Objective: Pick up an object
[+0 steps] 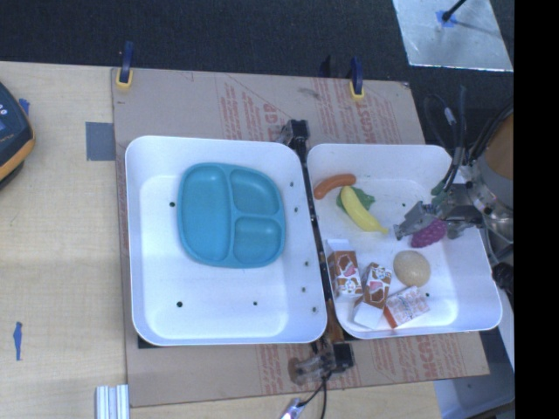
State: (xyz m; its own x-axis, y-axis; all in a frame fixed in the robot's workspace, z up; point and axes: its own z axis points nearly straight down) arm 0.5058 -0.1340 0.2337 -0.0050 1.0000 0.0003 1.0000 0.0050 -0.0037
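Seen from above at a slant, two shallow white bins sit side by side on a sheet of brown cardboard (262,103) clamped to a wooden bench. The left bin (148,312) holds one item: a blue divided plate (231,215) with three compartments, lying flat toward the bin's far half.

The right bin (472,308) holds the rest, seven items in all. One orange sausage-shaped toy (334,184) lies near the far left corner, with one yellow banana (360,209) just beside it, a scrap of green at the banana's upper end. One purple bunch of grapes (429,232) lies toward the right wall. One tan, rounded potato-like piece (411,268) sits nearer the camera. Along the near edge are three small packets: two brown-and-white ones (346,273) (376,284) side by side, and one red-and-white one (406,307) at the front.

The arm enters from the right, its gripper (417,225) low over the right bin, with the dark fingers (409,228) just left of the grapes and apparently touching them. Whether the jaws are spread or closed cannot be told, nor whether they grip the grapes.
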